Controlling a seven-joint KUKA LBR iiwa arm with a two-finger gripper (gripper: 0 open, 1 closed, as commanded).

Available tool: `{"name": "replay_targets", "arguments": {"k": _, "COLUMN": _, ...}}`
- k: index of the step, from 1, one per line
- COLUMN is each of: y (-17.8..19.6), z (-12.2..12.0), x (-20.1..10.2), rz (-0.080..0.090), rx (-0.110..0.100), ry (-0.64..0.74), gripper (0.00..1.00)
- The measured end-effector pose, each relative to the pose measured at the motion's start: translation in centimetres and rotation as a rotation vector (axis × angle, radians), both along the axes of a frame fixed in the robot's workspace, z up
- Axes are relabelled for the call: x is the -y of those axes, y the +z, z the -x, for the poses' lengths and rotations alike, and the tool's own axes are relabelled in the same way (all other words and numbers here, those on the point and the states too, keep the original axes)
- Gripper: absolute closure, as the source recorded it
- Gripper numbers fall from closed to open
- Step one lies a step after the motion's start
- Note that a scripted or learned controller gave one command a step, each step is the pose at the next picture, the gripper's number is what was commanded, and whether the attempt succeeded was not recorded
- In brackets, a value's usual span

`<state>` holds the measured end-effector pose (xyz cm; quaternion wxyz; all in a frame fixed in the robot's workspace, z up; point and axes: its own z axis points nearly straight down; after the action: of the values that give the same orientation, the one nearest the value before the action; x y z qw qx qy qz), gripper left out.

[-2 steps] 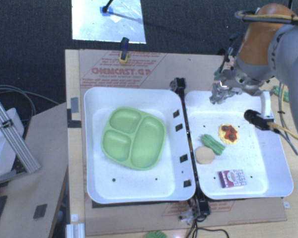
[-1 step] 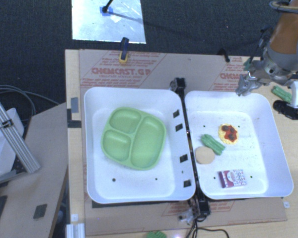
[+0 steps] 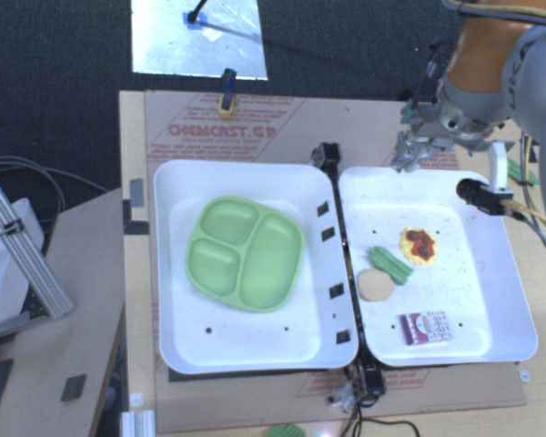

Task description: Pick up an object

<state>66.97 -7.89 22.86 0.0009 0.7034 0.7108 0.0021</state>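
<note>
The gripper hangs over the right bin's far rim, above its 4 items; its state cannot be told.

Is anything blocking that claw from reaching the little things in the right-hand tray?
Nothing visible does. The gripper hangs over the right bin's far rim, and bare white floor lies between it and the pizza slice, green piece, tan disc and small packet.
</note>
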Motion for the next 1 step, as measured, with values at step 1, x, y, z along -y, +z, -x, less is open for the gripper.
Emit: {"name": "replay_targets", "arguments": {"k": 1, "y": 3.08, "z": 0.10, "x": 7.40, "rz": 0.006, "rx": 0.002, "ry": -0.013, "gripper": 1.00}}
